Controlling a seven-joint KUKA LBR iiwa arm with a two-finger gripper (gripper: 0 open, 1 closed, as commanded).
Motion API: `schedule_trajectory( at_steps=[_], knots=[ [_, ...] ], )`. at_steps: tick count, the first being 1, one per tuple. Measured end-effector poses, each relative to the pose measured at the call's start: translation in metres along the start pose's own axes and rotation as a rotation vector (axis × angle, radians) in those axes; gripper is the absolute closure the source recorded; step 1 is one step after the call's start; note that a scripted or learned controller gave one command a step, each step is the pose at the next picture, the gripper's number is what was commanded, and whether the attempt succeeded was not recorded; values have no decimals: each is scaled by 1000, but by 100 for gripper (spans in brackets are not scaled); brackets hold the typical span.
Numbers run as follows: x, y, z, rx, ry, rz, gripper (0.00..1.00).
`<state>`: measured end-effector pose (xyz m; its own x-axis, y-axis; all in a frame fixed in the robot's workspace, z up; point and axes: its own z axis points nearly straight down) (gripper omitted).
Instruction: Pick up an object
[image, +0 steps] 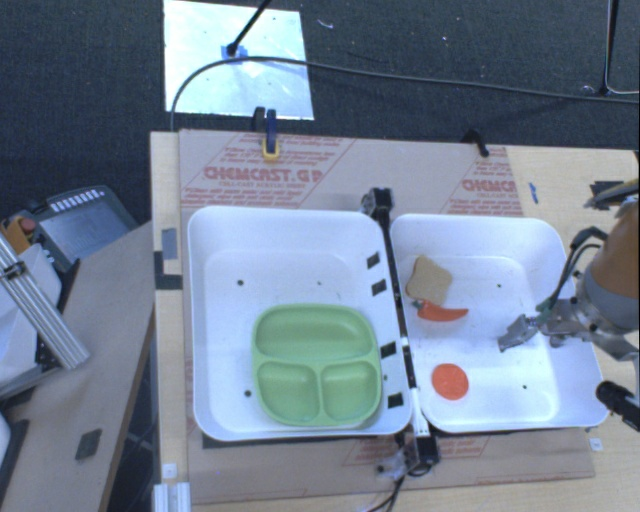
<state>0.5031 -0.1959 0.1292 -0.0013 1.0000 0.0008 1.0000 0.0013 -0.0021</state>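
Jaws (515, 333), state unclear, hover over bare floor near the right bin's (480, 228) right edge.

1. Divided plate (318, 363) lies in left bin (215, 300), toward its near right corner;
2. Right bin (535, 400) holds slice (430, 279), pepper (441, 312) just in front, disc (450, 381) nearer still;
3. Gripper (522, 331) right of pepper.

Floor: dark blue-grey carpet (90, 90), with a shiny square metal plate (240, 62) lying on it at top and thin black cables (430, 82) trailing across. Surface: pale wooden bench top (166, 180) covered by a printed brown protective sheet (330, 170). Left: beige side table (85, 330) carrying a grey handheld control pendant (85, 225) and an aluminium extrusion bar (40, 305).
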Motion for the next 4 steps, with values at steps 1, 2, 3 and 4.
schedule_trajectory(
  at_steps=[1,2,3,4],
  knots=[
    [-1,2,-13,-6,-3,0,100],
    [5,11,-71,-10,-3,-4,100],
    [-1,13,-134,-11,-4,-3,100],
    [-1,14,-132,-5,-2,-4,100]
  ],
)
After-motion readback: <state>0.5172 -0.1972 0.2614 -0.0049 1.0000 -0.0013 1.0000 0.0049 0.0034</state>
